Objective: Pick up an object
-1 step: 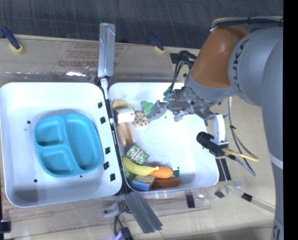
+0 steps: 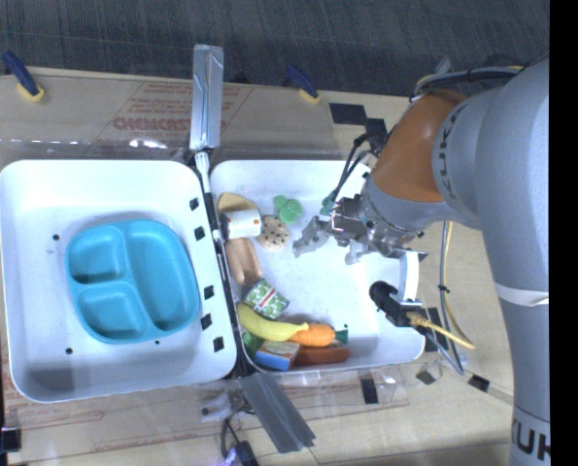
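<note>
Two white bins sit side by side on the tabletop (image 2: 94, 95). The left bin (image 2: 26, 289) holds one blue divided tray (image 2: 131, 280). The right bin (image 2: 366, 343) holds a cluster along its left and bottom edges: one banana (image 2: 269, 328), one carrot (image 2: 316, 335), one green carton (image 2: 266, 299), one cookie (image 2: 275, 233) and one small green piece (image 2: 289, 208). The bin's middle and right floor are bare. The end effector (image 2: 313, 239) hangs over that bare middle, beside the cookie, its fingers slightly parted with nothing between them.
</note>
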You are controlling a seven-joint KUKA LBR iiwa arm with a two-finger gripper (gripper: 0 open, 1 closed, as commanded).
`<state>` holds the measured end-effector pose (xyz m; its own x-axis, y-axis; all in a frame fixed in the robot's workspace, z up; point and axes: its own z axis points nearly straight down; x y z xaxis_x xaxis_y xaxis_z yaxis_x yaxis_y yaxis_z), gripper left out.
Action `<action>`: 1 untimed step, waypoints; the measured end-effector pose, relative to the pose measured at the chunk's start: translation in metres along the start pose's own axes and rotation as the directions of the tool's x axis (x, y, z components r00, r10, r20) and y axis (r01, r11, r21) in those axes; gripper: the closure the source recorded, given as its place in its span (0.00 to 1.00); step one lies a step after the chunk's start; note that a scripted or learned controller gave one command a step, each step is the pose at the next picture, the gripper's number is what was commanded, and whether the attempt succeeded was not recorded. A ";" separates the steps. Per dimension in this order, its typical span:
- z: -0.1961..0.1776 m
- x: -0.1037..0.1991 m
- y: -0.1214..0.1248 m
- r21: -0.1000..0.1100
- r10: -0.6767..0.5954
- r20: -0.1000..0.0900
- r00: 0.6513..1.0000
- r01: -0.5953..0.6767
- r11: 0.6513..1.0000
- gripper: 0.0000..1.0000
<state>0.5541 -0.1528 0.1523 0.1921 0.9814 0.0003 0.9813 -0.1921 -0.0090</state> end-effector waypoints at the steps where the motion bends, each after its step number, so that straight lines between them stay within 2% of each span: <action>1: 0.061 0.011 0.103 -0.005 -0.182 0.001 0.983 0.182 0.983 0.00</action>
<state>0.6568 -0.1621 0.0901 0.0101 0.9999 0.0009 0.9999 -0.0101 -0.0039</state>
